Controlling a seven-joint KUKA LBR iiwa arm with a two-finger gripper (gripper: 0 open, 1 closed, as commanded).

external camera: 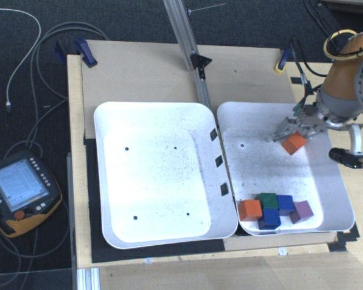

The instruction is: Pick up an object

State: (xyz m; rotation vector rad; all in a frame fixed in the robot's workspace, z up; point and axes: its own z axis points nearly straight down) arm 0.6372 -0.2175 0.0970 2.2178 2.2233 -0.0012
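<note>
Lifting cleanly is the point now: the gripper (292, 135) hangs over the far part of the right bin (333, 180) with an orange block (294, 143) just under its fingers, which look pinched on it, though the hold seems shallow. A straight, slow rise, well apart from the cluster of blocks (275, 209) at the near edge, should keep it from slipping.

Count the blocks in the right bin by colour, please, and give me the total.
Orange blocks: 2
Green block: 1
Blue blocks: 2
Purple block: 1
Total: 6
</note>
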